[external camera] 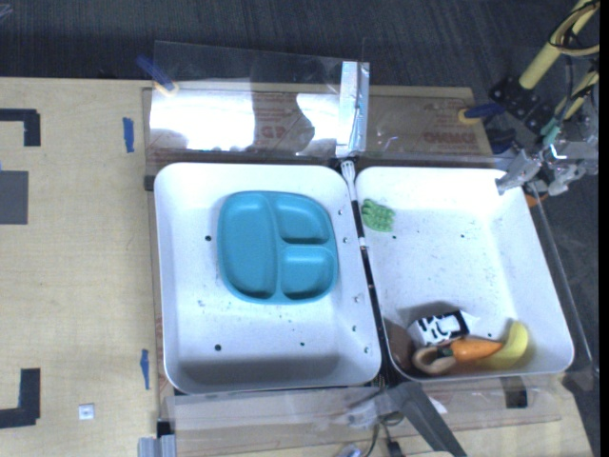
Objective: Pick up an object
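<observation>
Crowding into the lower right corner of the right bin (533,255), the likely targets sit bunched together: a yellow banana (515,343), an orange carrot (473,348), a black-and-white block (440,326) and a brown ring-shaped piece (428,360), all touching or nearly so. A small green ridged thing (377,216) lies apart at that bin's upper left. The pincer (544,171) hangs at the right bin's upper right edge, well apart from everything; whether it is released or clenched I cannot tell. A reach into that corner could catch the sloping wall or nudge two smooth, rounded toys at once, letting them slip. The left bin (181,255) carries a glossy blue divided plate (278,246).
</observation>
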Robot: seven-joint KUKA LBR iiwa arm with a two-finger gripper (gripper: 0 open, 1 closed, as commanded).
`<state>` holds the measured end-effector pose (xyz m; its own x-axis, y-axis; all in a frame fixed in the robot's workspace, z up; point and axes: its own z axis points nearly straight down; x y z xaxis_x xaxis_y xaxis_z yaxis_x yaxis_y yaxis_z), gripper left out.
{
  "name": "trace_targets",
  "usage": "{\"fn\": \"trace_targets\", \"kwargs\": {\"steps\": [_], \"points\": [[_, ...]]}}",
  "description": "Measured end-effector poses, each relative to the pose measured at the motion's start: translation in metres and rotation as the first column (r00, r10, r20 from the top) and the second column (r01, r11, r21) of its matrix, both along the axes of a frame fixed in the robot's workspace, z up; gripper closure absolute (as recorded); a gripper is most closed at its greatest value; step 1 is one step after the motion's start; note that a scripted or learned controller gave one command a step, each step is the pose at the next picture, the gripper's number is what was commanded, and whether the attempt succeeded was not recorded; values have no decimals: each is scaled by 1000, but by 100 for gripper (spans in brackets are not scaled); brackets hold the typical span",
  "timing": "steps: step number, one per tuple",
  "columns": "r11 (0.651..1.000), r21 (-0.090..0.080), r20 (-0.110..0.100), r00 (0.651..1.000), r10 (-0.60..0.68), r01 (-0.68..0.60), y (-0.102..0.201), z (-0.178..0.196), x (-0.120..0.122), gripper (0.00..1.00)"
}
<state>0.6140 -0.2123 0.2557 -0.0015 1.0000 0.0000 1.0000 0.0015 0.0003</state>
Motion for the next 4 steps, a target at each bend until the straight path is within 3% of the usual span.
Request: {"fn": "trace_targets", "kwargs": {"steps": [1, 2, 3, 4], "points": [[1000, -1, 0, 1000, -22, 22, -12, -12, -43, 0], [938, 1, -7, 938, -348, 348, 106, -105, 0, 0], [1000, 2, -5, 1000, -10, 10, 120, -148, -58, 0], [999, 0, 4, 999, 46, -46, 81, -169, -11, 0]]}}
